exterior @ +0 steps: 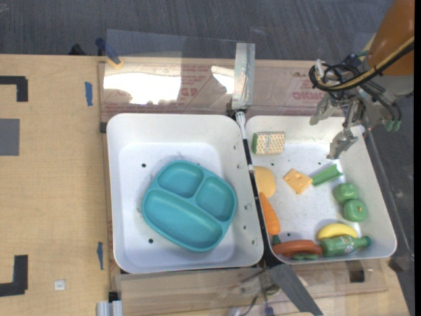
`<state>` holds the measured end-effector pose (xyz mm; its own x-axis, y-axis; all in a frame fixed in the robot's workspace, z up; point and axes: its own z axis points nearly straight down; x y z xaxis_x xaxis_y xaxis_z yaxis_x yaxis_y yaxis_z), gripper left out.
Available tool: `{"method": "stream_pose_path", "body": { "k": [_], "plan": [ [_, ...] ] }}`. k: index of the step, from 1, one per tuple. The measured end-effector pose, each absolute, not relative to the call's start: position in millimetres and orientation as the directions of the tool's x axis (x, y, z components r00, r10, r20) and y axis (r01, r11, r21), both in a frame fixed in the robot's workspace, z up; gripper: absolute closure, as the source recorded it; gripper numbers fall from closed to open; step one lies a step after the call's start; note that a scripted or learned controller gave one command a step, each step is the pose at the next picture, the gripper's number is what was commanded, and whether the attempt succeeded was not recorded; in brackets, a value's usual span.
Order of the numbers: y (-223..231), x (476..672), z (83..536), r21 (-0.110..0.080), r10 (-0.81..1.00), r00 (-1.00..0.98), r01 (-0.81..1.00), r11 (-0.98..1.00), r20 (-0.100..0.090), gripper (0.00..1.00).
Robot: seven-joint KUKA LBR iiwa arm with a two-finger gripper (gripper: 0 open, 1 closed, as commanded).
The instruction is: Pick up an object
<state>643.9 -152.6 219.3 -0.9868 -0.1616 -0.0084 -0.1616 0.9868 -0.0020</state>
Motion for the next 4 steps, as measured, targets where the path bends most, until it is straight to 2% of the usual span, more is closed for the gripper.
{"method": "stream_pose_path", "body": {
  "k": [1, 2, 3, 4],
  "plan": [
    [-128.2, 621.1, 107.0, -0.005, -0.250, -0.968, -0.250, 0.968, -0.016, 0.00],
    [-97.9, 610.7, 89.6, -0.004, -0.336, -0.942, -0.336, 0.942, -0.013, 0.00],
    [-102.4, 580.2, 89.9, -0.002, -0.159, -0.987, -0.159, 0.987, -0.014, 0.00],
    [-164.6, 589.2, 111.5, -0.005, -0.287, -0.958, -0.287, 0.958, -0.010, 0.00]
  ]
}}
